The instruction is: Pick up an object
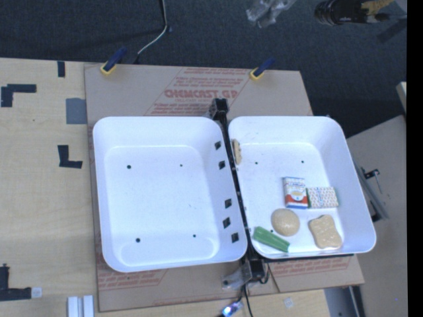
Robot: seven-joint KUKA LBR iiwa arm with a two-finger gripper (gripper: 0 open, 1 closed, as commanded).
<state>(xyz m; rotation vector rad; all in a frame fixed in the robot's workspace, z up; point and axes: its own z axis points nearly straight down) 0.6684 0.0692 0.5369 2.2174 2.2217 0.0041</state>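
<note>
The right bin (330, 134) holds several small items near its front. A red and white carton (295, 192) lies beside a speckled square packet (322, 197). In front of them sit a round beige ball (285, 222), a tan bread-shaped piece (325, 232) and a green stick (271, 239) by the front rim. A small yellowish piece (236, 152) rests against the bin's left wall. My gripper (269, 5) is a blurred pale shape high at the top of the view, well beyond the bins and far from every item.
The left bin (106, 137) stands next to the right one, joined by black clips (228, 203). Both rest on a cardboard sheet (198, 91) held by clamps (114, 61). A cable (158, 25) runs off behind. Dark floor lies beyond the bench.
</note>
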